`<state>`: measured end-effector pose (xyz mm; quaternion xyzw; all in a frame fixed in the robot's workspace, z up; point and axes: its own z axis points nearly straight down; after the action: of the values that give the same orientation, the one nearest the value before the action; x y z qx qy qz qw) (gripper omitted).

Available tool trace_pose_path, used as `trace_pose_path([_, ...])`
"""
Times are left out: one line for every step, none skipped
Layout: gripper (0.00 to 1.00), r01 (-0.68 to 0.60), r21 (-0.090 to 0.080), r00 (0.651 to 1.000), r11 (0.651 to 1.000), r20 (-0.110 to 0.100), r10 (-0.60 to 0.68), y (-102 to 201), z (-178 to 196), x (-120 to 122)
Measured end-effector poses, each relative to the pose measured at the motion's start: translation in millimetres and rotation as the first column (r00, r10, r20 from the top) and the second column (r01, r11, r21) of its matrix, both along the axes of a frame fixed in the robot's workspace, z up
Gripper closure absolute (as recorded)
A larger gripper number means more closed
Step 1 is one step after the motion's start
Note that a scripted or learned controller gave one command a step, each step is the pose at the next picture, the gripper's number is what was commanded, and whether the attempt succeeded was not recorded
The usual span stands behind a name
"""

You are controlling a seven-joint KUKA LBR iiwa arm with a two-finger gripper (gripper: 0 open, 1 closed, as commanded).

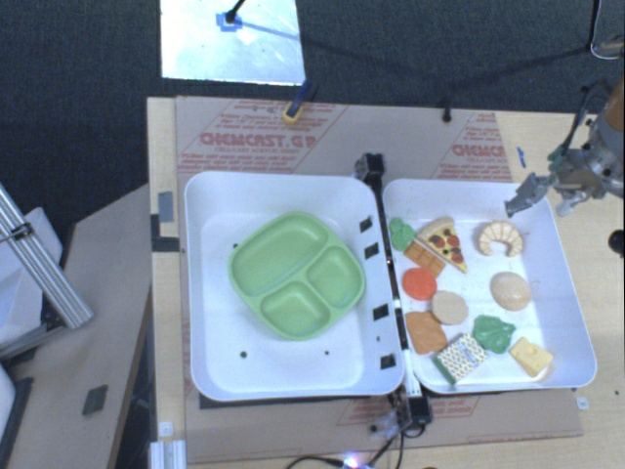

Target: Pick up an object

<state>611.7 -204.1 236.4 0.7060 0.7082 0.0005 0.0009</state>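
Camera view: two shallow white bins side by side on the bench. Left bin (210,360) holds a green divided plate (296,275) w/ three compartments, sitting approx. in the bin's middle, turned at an angle.

Right bin (576,345) holds toy food: a pizza slice (441,239) near the top left, a green leafy piece (401,233) just beside it on the left, an orange wafer-like piece (422,256) touching the slice's lower edge. A croissant (500,237) lies top centre-right. Below: a red round slice (420,283), a tan round piece (449,307), a pale egg-like piece (510,290). Further down: an orange-brown piece (426,331), a green-white patterned block (461,357), a green broccoli-like piece (493,332), a yellow cheese wedge (531,357) near the bottom right corner.

Gripper (527,194) sits at the right bin's upper right edge, above and right of the croissant, apart from it. Can't tell how the jaws stand at this res.; nothing seen between them.
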Motion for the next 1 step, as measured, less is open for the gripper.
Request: trace_pose_path([0.0, 0.001, 0.001, 1.0, 1.0, -0.003, -0.001, 6.2, -45.2, -5.5])
